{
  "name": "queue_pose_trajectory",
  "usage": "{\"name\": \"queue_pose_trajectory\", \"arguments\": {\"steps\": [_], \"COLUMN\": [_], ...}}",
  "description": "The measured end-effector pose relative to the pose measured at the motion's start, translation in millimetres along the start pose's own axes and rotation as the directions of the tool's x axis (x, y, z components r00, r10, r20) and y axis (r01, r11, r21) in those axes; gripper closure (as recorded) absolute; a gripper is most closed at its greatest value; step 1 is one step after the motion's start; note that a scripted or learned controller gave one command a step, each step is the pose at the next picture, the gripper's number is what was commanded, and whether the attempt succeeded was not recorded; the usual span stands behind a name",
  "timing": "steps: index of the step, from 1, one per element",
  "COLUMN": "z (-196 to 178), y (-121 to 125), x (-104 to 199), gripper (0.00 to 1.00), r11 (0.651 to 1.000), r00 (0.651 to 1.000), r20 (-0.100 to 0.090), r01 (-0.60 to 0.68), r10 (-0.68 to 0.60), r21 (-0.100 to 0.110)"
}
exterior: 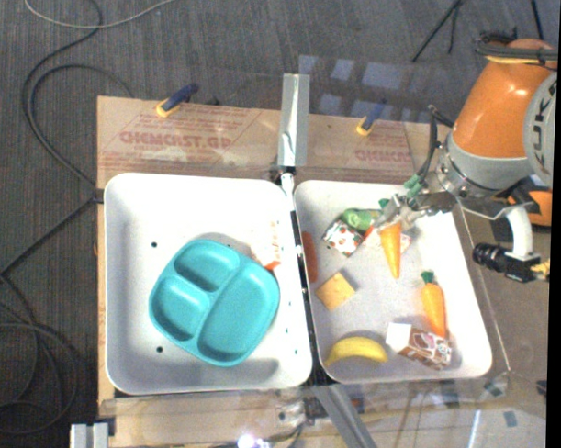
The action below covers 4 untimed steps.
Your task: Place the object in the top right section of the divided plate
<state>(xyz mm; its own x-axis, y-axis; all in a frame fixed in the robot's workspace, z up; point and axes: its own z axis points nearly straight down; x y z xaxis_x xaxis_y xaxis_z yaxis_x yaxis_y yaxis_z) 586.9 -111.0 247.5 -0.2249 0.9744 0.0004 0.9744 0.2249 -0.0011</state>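
Observation:
A teal divided plate (215, 302) lies in the left bin (123, 259), with nothing in its sections. My gripper (405, 208) reaches in from the right and hangs over the upper part of the right bin (471, 299). It sits right at the top end of an orange carrot (391, 251), whose tip points toward the bin's front. I cannot see whether the carrot is held or just lies under the gripper. A green item (359, 217) and a white-and-red packet (340, 237) lie just left of the gripper.
The right bin also holds a second carrot (433, 306), a yellow cheese cube (336, 290), a banana (357, 350), a wrapped snack (424, 345) and a red stick (309, 256) along its left wall. A small orange piece (272, 261) lies by the plate's upper right rim.

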Motion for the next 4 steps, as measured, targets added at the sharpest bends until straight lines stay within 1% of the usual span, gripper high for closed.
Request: {"name": "queue_pose_trajectory", "arguments": {"steps": [1, 2, 3, 4], "z": [-69.5, -12.6, 13.7, 28.2], "y": [36.1, 8.4, 19.8, 31.0], "x": [58.8, 129.3, 222.1, 270.7], "gripper": [1.0, 1.0, 1.0, 1.0], "r11": [0.999, 0.948, 0.932, 0.995], "r00": [0.999, 0.948, 0.932, 0.995], "r20": [0.002, -0.001, 0.0, 0.001], "r01": [0.048, 0.317, 0.361, 0.101], "r10": [-0.048, -0.317, -0.361, -0.101], "r21": [0.0, 0.002, 0.002, 0.004]}}
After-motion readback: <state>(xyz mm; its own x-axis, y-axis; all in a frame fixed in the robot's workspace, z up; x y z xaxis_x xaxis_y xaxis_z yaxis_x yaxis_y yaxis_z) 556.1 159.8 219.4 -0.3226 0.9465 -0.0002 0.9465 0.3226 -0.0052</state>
